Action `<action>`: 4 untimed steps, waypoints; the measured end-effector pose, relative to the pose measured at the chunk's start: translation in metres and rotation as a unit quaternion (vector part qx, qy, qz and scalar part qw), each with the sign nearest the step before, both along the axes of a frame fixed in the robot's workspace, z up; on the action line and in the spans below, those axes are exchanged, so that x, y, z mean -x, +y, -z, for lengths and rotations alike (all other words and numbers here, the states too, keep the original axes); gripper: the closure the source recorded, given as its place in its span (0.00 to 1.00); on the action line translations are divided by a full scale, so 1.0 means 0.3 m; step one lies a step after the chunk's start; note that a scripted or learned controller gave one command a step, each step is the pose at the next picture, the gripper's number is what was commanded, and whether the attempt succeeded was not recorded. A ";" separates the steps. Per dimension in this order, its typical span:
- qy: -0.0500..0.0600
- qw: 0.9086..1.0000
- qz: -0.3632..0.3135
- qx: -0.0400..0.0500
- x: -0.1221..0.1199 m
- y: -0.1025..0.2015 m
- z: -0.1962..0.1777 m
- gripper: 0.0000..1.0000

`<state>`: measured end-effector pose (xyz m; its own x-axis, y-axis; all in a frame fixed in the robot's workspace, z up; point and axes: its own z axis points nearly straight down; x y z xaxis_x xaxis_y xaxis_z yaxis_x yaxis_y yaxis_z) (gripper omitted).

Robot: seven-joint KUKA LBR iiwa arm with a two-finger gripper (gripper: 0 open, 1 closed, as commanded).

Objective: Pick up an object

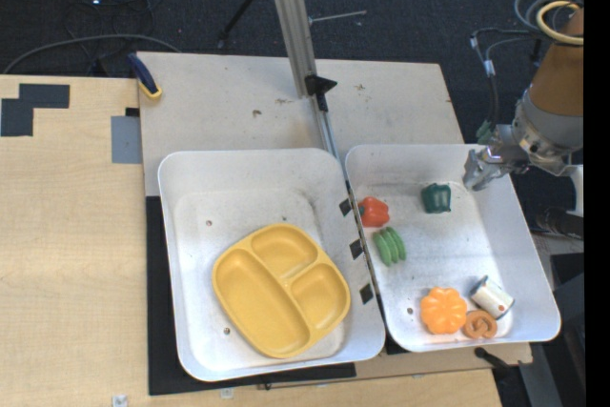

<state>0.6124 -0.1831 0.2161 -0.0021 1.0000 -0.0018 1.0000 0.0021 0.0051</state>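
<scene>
The right bin (519, 234) holds several small toys: a dark green piece (437, 197), a red-orange pepper (374, 212), a light green ridged vegetable (390, 246), an orange pumpkin (443, 310), a brown ring (479, 326) and a white cylinder (492, 297). My gripper (479, 169) hangs over the bin's far right corner, to the right of the dark green piece and apart from it. Nothing shows between its fingers.
The left bin (191, 195) carries a yellow divided plate (279, 287). A metal post (294, 24) rises behind the bins. Black clips (355, 248) sit along the seam between the bins. A blue and yellow tool (145, 77) lies at the board's far left.
</scene>
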 end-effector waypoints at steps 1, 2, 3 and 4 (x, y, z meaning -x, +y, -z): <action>0.002 1.000 0.000 -0.001 -0.002 -0.002 -0.094 1.00; 0.004 1.000 -0.001 -0.002 0.043 0.131 -0.085 1.00; 0.005 1.000 -0.001 -0.002 0.113 0.306 -0.048 1.00; 0.005 1.000 -0.001 -0.002 0.145 0.467 -0.013 1.00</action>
<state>0.5689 -0.0430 0.2199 -0.0045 1.0000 0.0025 1.0000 0.0045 -0.0051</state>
